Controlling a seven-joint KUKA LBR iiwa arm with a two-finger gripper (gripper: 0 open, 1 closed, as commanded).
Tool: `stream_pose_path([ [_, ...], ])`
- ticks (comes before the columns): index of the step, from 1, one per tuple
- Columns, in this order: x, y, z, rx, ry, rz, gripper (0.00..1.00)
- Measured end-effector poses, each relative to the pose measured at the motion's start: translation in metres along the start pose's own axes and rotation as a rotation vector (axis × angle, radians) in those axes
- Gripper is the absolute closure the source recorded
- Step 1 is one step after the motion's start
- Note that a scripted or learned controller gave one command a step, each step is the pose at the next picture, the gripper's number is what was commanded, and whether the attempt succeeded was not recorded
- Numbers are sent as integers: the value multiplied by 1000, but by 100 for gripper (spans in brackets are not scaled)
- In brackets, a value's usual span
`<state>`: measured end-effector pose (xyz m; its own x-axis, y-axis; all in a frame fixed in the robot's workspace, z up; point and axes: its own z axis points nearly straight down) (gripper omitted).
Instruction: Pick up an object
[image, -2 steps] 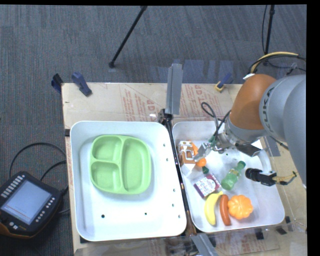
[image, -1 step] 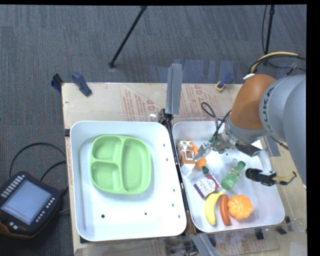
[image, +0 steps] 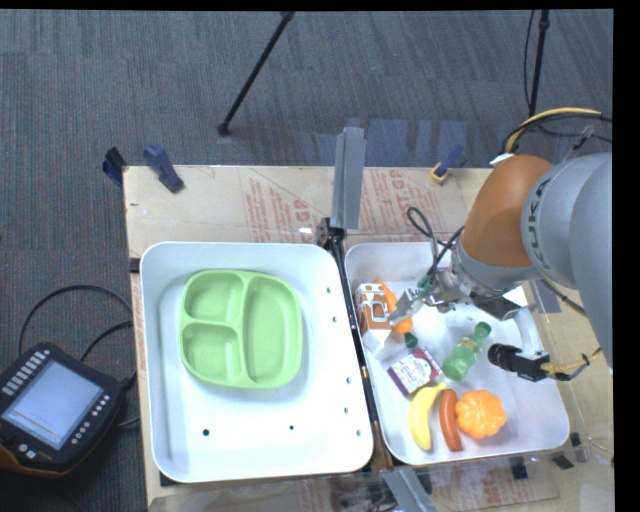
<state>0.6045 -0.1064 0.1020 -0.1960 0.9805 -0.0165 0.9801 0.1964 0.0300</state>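
Observation:
My gripper (image: 414, 300) is down in the right bin (image: 545, 400), near its back left part. Its tip is right beside a small orange piece (image: 402, 324) and an orange and white carton (image: 374, 305). From this angle I cannot make out anything held. A green bottle (image: 466, 352) lies just right of the gripper's tip, and a purple packet (image: 413, 371) lies below it. Along the bin's front lie a banana (image: 423, 416), a red sausage (image: 449, 419) and an orange pumpkin (image: 480, 413).
The left bin (image: 160, 400) holds a green divided plate (image: 242, 328). A grey upright post (image: 349, 180) stands behind the seam between the bins. The arm's orange band (image: 505, 215) and a cabled black part (image: 520, 360) hang over the right bin's right side. A teach pendant (image: 50, 405) lies on the floor at left.

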Motion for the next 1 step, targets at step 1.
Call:
stream_pose_path([
  [1,-1,0,2,15,4,101,0],
])
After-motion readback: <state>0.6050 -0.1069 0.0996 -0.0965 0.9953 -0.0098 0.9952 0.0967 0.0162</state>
